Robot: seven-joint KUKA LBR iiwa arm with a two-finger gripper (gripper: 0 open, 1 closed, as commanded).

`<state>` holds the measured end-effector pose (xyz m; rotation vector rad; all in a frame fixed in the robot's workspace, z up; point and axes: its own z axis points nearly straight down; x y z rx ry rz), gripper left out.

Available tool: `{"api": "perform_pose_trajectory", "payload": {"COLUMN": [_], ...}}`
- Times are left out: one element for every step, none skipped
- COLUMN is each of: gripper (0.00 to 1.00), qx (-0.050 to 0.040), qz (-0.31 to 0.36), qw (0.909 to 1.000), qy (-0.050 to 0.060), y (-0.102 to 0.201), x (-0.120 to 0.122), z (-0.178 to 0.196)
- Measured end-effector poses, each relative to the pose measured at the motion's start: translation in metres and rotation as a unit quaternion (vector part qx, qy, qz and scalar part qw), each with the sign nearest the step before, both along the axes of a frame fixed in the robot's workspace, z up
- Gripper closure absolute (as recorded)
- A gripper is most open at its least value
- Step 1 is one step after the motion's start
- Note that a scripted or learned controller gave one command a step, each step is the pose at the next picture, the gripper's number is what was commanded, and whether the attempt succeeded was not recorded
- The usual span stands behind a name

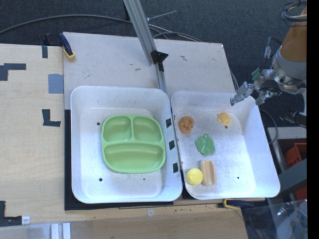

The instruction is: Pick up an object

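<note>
The right bin (pixel 259 148) holds several small toy foods: an orange round piece (pixel 186 124), a yellow piece (pixel 224 118), a green leafy piece (pixel 205 144), a yellow ball (pixel 194 176) and a tan bun-like piece (pixel 208 173) beside it. My gripper (pixel 245 93) hangs above the bin's far right corner, apart from all of them, with nothing seen between its fingers. The nearest object to it is the yellow piece, down and to its left.
The left bin (pixel 82 133) holds a green divided plate (pixel 133 143). A slanted metal post (pixel 142 24) rises behind the bins. A blue and yellow clamp (pixel 66 46) sits at the bench's far left corner. Cables lie on the dark floor behind.
</note>
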<state>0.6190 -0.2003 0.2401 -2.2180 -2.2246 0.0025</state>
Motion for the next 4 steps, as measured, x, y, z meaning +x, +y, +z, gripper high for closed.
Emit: {"api": "perform_pose_trajectory", "payload": {"gripper": [0.00,0.00,0.00,0.00], "qx": [-0.0001,0.0006,0.0002,-0.0006], "qz": [0.000,0.000,0.000,0.000], "qw": [1.0000,1.0000,1.0000,1.0000], "qy": [0.000,0.003,0.002,0.000], "y": [0.000,0.008,0.005,0.006], "x": [0.000,0.006,0.013,0.012], "z": [0.000,-0.058,-0.106,-0.154]}}
